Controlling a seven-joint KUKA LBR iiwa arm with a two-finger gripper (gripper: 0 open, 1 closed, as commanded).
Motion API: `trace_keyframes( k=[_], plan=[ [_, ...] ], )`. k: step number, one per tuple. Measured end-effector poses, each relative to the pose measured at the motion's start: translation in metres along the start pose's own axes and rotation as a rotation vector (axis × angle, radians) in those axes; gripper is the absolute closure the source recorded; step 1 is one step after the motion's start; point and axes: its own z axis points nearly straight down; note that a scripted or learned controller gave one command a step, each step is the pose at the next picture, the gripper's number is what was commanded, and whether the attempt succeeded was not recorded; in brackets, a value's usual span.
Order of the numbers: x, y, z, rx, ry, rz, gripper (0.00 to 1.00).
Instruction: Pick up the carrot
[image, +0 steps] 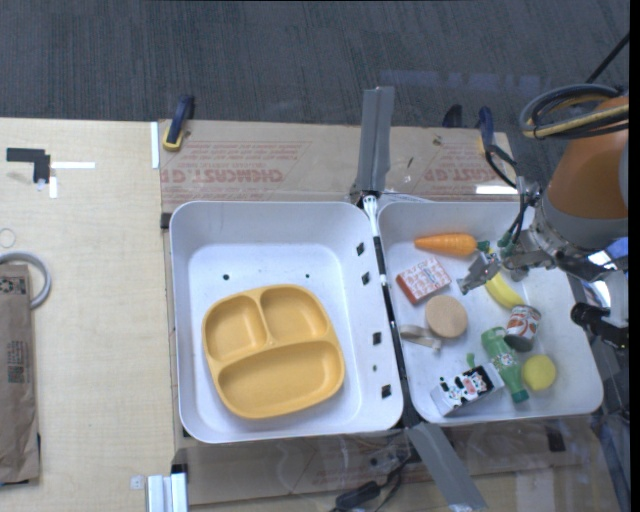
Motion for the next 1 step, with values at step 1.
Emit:
trace_keyframes(
  k=[1],
  plan=[
    [0.0184, 0.0089, 0.0757, -0.001, 0.0, -0.013, 0.0]
  ],
)
